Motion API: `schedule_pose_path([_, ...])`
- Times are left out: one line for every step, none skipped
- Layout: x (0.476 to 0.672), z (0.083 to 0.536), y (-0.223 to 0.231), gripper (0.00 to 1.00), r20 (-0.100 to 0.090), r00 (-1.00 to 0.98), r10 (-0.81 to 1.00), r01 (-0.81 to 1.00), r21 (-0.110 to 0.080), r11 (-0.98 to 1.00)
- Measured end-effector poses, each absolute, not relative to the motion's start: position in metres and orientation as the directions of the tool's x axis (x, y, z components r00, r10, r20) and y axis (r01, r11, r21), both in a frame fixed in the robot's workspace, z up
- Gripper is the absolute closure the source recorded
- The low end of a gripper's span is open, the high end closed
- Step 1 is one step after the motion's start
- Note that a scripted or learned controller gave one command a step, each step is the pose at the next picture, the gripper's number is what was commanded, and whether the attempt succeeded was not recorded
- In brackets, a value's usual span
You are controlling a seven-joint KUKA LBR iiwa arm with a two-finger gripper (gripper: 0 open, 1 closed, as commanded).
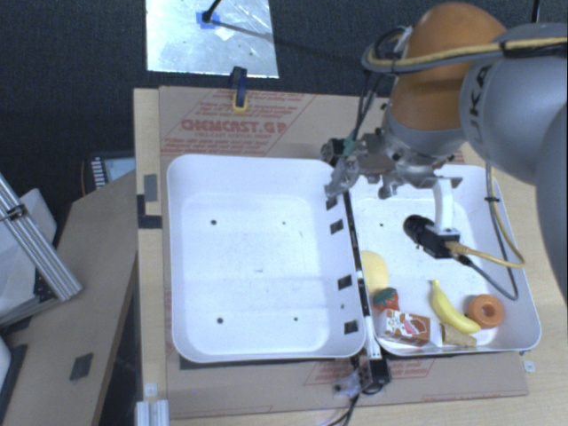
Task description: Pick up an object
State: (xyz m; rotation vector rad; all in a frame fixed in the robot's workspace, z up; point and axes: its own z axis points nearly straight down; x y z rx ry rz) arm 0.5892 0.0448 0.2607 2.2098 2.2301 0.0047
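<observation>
My gripper [340,177] hangs over the far left corner of the right bin [524,304], right by the divider between the bins, with nothing visibly held. The objects lie at the bin's near end, well below the gripper: a pale yellow lemon-like fruit [374,269] against the divider, a small red item [386,300] beneath it, a red and white packet [406,327], a yellow banana [446,306], an orange ring [485,311] and a beige piece [459,336] by the front wall.
The left bin [191,264] stands beside the right one on a cardboard sheet [235,122]. A shiny metal plate [211,25] lies at the back. Aluminium framing [35,247] stands off the bench at the left.
</observation>
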Motion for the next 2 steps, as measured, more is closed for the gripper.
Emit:
schedule_pose_path([0.588, 0.273, 0.042, 1.00, 0.000, -0.008, 1.000, 1.000, 0.004, 0.008])
schedule_pose_path([0.559, 0.154, 0.173, 1.00, 0.004, -0.016, 1.000, 1.000, -0.011, 0.016])
